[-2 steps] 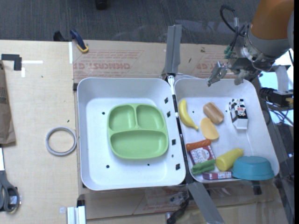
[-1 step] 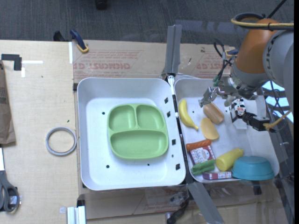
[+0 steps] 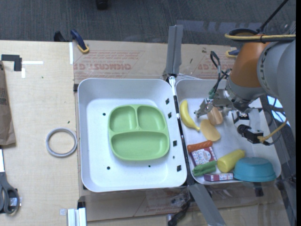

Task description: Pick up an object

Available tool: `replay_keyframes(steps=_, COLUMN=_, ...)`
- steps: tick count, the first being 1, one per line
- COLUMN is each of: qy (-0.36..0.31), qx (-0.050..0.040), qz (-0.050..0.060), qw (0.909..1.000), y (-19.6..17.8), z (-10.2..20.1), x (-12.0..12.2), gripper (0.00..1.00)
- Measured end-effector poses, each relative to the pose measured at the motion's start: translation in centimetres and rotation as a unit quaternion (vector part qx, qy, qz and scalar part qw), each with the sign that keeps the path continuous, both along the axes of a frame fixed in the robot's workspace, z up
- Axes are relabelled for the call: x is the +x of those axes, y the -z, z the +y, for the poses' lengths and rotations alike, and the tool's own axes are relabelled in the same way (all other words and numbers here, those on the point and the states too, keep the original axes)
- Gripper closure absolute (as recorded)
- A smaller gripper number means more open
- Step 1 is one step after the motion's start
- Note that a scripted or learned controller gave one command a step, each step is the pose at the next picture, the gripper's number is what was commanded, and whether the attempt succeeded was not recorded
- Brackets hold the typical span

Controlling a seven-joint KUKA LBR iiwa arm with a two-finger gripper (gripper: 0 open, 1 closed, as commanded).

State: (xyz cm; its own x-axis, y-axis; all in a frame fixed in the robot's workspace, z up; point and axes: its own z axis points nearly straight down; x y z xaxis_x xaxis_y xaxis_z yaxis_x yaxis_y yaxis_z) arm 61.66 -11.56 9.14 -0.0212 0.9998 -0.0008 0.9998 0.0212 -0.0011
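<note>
Mirrored, unreadable red print on cardboard [image 3: 123, 60]

**Two bins on desk, arm over the right one**

Left bin [image 3: 89, 140]: one green divided plate [image 3: 138, 132], three compartments, lying flat.

Right bin [image 3: 225, 131]: banana [image 3: 186, 115] by the left wall; tan rounded piece [image 3: 210, 131] just beside it; red packet [image 3: 202, 152]; green item [image 3: 204, 168]; yellow bottle-like object [image 3: 230, 160], on its side; blue bowl [image 3: 254, 169]; small pink box [image 3: 218, 176] at the near wall.

Pincer [image 3: 212, 111]: low in the right bin, a tan-brown object [image 3: 216, 116] at its tip.

Desk [image 3: 37, 112]: tape ring [image 3: 61, 141] lying left of the bins.
</note>
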Motion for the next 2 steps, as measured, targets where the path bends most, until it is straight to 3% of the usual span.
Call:
replay_keyframes(steps=1, qy=0.002, qx=-0.0002, qz=0.0, qw=1.0, y=-1.0, z=-0.2, x=0.0, gripper=1.0)
replay_keyframes(steps=2, qy=0.036, qx=-0.0002, qz=0.0, qw=0.9994, y=-10.0, z=6.5, x=2.1, gripper=1.0)
